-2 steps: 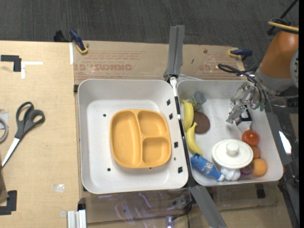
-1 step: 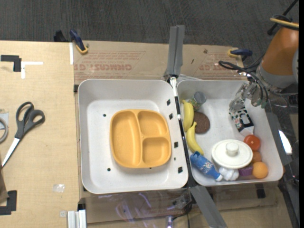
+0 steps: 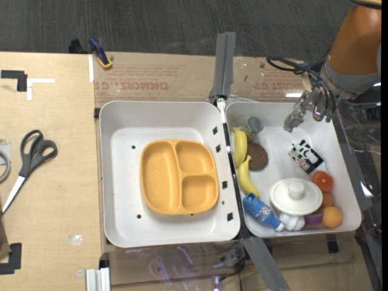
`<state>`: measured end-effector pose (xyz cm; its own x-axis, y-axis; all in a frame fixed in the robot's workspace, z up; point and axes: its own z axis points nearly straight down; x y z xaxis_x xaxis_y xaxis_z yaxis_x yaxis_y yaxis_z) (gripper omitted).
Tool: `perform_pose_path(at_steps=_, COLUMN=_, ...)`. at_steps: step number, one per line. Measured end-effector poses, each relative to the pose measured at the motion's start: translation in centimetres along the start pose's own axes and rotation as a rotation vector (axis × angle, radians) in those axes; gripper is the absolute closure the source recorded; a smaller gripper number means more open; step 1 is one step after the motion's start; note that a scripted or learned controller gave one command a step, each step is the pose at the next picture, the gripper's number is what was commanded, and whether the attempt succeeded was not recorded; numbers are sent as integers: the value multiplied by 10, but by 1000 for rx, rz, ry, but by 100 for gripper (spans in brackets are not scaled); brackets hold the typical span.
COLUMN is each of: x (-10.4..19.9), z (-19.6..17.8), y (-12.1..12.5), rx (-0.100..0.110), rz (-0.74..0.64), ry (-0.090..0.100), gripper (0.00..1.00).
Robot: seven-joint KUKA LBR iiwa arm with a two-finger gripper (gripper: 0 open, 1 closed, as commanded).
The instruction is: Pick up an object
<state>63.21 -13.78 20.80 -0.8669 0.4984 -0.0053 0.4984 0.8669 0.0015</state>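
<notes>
Gripper (image 3: 293, 121) hovers above right bin (image 3: 345, 156), finger state indeterminate. Black-and-white carton (image 3: 305, 156) lies just below it: probably light, crushable; grasp across its narrow sides. Bananas (image 3: 241, 156) lie near the divider.

Dark ribbed flooring (image 3: 151, 14) is running behind a pale wooden bench (image 3: 45, 223); scissors (image 3: 27, 162) are lying at left, and printed cardboard (image 3: 154, 80) is lining the back.

Pale wood surface (image 3: 48, 223), two white bins (image 3: 115, 180) side by side (touching), scissors (image 3: 27, 159) at left, cardboard sheet (image 3: 151, 80) behind.
</notes>
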Motion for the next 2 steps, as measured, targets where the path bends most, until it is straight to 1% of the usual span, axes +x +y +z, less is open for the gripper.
perform_pose_path(at_steps=1, x=-30, z=87, y=-40, rx=0, rz=-455, ry=0, gripper=100)
perform_pose_path(at_steps=2, x=-30, z=87, y=-40, rx=0, rz=-455, ry=0, gripper=0)
